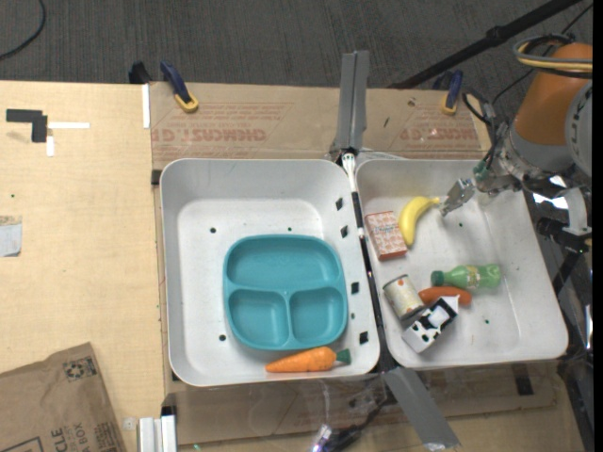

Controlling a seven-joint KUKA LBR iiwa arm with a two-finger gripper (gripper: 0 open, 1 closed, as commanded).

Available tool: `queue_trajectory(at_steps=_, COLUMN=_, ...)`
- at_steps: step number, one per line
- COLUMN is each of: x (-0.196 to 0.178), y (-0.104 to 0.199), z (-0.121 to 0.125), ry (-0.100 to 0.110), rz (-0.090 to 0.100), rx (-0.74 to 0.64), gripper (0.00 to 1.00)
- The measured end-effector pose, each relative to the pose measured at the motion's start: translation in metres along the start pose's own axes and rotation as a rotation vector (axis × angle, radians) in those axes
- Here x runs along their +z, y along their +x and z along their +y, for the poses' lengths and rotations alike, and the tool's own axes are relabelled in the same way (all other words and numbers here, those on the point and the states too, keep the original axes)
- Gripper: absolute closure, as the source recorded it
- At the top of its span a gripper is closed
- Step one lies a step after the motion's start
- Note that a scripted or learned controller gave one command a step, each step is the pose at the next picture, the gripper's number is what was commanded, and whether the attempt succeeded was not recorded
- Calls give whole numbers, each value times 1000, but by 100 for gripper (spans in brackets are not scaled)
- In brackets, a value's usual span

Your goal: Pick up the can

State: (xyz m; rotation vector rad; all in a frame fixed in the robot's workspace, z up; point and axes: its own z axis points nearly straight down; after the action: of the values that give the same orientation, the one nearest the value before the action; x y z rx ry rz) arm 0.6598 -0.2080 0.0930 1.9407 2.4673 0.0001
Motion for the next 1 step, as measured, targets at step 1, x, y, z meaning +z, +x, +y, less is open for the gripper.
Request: queue_trajectory(at_steps=1, x=1, y=20, z=-108, ry=4, rz=6, rx=252, gripper=0)
